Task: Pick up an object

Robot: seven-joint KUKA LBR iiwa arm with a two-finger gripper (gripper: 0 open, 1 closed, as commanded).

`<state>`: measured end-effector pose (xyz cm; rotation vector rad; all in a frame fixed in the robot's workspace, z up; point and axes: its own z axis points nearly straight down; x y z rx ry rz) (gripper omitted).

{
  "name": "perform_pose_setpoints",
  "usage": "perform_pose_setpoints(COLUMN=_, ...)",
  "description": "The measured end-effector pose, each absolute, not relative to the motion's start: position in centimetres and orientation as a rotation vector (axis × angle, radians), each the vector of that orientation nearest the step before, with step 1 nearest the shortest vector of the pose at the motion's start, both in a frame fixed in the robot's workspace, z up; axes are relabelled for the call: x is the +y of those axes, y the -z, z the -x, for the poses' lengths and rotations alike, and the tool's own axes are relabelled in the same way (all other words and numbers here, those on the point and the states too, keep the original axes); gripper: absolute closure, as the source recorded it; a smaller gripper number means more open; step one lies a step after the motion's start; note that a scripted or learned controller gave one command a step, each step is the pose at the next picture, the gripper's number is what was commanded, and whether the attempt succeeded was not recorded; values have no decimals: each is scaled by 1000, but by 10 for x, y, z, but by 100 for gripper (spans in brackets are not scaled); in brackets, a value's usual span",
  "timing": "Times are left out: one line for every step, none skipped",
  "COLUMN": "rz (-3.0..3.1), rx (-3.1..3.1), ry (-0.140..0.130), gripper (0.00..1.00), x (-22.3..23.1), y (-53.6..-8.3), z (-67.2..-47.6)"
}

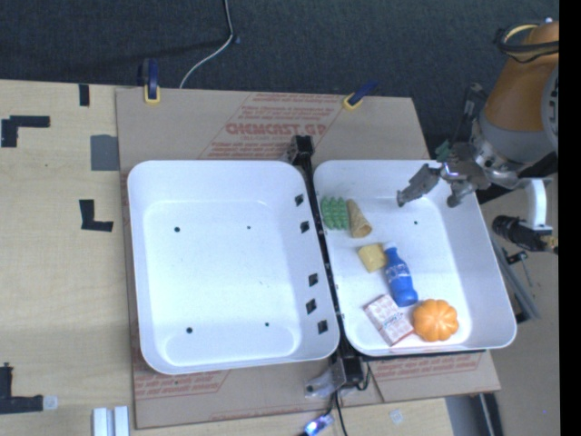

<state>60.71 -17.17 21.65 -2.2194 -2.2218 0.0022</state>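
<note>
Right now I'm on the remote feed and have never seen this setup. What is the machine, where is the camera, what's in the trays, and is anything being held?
The one camera sits above the bench and looks down at a slant. The machine is a grey robot arm with an orange band, reaching in from the right; its gripper hovers over the upper part of the right bin with nothing between its fingers. The items all lie in that bin: a green ridged piece, a tan cone-shaped piece, a yellow chunk, a blue bottle, a small red-and-white packet and an orange toy pumpkin. The left bin sits beside it.
</note>
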Motion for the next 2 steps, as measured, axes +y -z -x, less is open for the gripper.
perform_pose_setpoints(rz=2214, rx=-2214, ry=-9, gripper=0, x=-148, y=-156, z=-547)
perform_pose_setpoints(rz=2217, rx=-2223, ry=-4, gripper=0, x=-105, y=-81, z=-522)
